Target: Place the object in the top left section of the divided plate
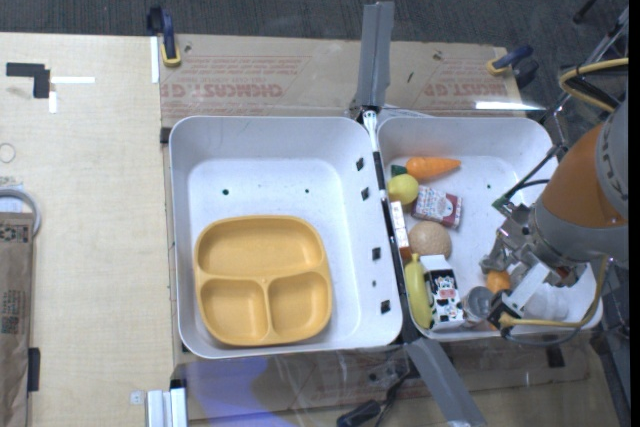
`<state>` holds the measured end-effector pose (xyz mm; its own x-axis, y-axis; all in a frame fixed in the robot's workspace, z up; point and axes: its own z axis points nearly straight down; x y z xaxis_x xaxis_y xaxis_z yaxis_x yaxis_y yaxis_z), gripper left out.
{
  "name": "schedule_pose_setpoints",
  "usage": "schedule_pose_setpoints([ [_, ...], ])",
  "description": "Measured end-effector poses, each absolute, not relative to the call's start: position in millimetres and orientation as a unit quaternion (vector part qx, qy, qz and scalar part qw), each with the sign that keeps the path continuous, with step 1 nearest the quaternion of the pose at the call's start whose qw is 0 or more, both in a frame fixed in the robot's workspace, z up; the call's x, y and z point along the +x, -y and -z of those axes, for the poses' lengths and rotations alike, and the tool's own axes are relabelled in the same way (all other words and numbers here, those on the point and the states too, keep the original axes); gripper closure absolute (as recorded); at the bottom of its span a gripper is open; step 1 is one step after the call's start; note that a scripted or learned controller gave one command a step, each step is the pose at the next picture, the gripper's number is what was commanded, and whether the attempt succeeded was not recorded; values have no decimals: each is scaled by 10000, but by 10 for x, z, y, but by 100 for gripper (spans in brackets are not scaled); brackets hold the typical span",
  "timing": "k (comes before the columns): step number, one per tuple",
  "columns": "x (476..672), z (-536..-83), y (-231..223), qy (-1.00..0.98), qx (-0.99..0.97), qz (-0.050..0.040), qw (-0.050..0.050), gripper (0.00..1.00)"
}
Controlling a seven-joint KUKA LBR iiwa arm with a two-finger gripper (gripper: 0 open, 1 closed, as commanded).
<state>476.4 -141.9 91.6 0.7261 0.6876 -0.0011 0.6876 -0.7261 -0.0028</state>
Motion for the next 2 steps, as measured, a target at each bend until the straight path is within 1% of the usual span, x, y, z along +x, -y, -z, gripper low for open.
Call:
schedule_pose_setpoints([
  [1,4770,-921,1394,2883,-9575,-7,-10,100],
  [2,4771,-920,1369,2357,-9718,-6,-7,100],
])
